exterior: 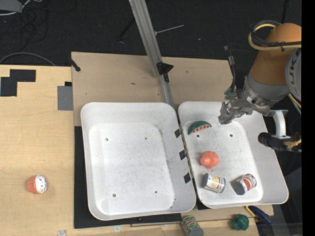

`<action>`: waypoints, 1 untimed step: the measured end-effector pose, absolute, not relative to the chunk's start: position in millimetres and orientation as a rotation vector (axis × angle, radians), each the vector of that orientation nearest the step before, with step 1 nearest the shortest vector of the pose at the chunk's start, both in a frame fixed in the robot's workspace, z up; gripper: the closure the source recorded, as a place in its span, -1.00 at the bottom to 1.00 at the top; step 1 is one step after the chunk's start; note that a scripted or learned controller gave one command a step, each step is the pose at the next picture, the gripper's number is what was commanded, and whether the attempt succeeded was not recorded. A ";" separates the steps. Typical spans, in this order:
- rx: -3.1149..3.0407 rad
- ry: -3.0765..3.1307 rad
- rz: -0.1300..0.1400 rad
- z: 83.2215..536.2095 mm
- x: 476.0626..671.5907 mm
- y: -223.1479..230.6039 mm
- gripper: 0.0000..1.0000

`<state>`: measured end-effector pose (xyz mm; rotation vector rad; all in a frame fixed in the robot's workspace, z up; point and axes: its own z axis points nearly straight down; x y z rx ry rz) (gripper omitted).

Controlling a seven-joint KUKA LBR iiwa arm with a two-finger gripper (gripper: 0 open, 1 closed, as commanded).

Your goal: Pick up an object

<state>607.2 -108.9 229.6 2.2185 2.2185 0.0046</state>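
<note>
The right bin (266,154) holds a watermelon-slice toy (199,127) near its back left, a red-orange lumpy toy (209,159) in the middle, and two small cans (214,183) (244,183) lying near the front. My gripper (227,114) hangs over the bin's back part, right of the watermelon slice and apart from it. I see nothing between its fingers, and their spread is too dark and small to read.
The left bin (130,161) sits beside the right one. A slanted aluminium rail (150,38) rises behind the bins. An orange-and-white round toy (37,184) lies on the wooden bench at far left. A can (189,225) and a green object (240,222) lie before the bins.
</note>
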 end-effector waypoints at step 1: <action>2.219 2.220 0.003 282.7 607.9 -110.4 1.00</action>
